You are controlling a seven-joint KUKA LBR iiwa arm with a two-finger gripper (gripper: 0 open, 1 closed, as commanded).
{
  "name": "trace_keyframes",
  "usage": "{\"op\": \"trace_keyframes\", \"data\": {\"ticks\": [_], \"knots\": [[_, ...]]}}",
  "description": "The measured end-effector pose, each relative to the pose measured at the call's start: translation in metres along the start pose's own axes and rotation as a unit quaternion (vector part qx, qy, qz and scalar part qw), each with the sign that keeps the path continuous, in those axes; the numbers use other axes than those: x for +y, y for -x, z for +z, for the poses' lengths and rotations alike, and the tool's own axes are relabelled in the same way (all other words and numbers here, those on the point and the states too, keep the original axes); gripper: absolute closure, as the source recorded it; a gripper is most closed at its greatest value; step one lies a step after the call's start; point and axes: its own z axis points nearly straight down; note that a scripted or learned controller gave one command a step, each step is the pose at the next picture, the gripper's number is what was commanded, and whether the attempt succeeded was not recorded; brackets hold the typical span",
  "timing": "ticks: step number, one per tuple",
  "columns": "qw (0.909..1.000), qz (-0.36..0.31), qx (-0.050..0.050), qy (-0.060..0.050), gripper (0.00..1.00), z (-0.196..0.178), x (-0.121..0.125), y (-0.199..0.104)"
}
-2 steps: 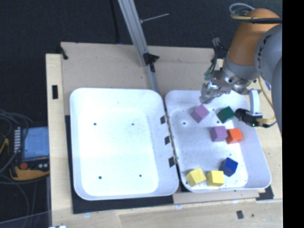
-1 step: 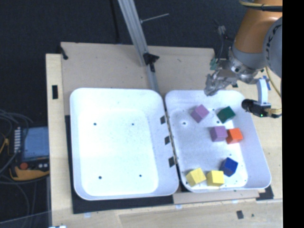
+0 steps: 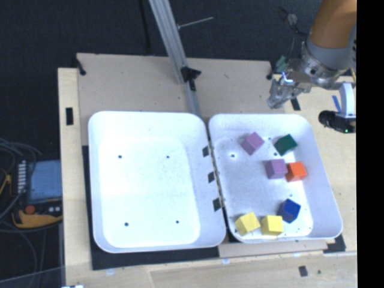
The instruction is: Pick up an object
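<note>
The right bin (image 3: 318, 218) holds several small blocks: a purple one (image 3: 252, 142) and a green one (image 3: 285, 144) near the back, another purple one (image 3: 276, 168) touching an orange one (image 3: 296, 171), a blue one (image 3: 290, 210), and two yellow ones (image 3: 247, 223) (image 3: 272, 225) at the front. My gripper (image 3: 279, 96) hangs above the bench just behind the right bin's back rim, with nothing seen in it. It is behind and slightly left of the green block.
The left bin (image 3: 147, 179) lies beside the right one. A slanted metal pole (image 3: 171, 38) rises behind the gap between the bins. A grey box with cables (image 3: 42, 182) sits off the bench at the left.
</note>
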Motion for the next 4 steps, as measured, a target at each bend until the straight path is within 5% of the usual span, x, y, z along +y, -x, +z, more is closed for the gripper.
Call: {"op": "trace_keyframes", "data": {"ticks": [4], "knots": [[1.0000,-0.002,0.002,-0.005,1.00,0.058,-0.091,-0.198]]}}
